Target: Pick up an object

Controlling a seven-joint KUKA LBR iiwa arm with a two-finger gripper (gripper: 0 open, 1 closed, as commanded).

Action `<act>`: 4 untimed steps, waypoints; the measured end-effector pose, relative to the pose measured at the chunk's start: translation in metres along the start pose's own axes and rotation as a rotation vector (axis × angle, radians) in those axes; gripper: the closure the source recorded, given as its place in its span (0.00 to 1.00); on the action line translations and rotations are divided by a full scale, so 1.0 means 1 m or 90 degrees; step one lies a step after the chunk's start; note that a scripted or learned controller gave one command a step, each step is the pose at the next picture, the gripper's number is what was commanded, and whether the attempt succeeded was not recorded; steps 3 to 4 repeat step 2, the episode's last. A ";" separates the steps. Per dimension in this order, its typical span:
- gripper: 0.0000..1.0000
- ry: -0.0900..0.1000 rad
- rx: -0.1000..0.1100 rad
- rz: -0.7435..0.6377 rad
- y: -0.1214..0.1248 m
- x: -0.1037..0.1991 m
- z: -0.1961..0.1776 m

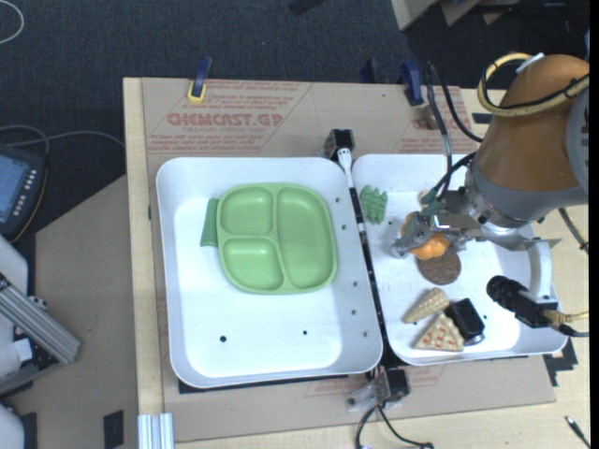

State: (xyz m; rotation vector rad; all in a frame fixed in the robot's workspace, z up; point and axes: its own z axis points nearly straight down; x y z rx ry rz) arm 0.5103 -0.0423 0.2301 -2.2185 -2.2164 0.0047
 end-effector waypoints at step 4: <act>1.00 0.000 -0.001 0.000 0.005 0.005 0.015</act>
